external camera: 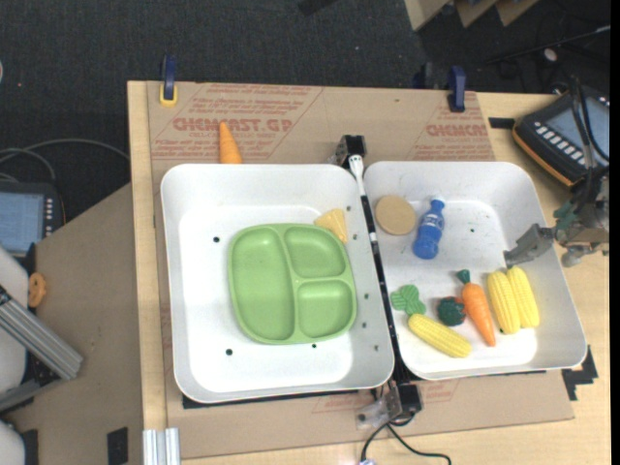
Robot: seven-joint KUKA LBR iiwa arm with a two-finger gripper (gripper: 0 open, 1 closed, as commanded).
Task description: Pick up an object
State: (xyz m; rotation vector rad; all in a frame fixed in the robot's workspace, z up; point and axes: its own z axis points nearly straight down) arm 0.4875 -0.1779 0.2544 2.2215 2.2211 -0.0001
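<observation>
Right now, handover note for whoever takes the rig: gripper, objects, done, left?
Gripper: at the right bin's right rim, nothing seen between its fingers; open or shut unclear.
Right bin: blue bottle, tan disc, carrot, two corn cobs side by side, third corn cob, two green vegetable pieces.
Left bin: green divided tray, yellow piece at its top corner.
Done: no pick yet. Left: grasp and lift one object.
</observation>
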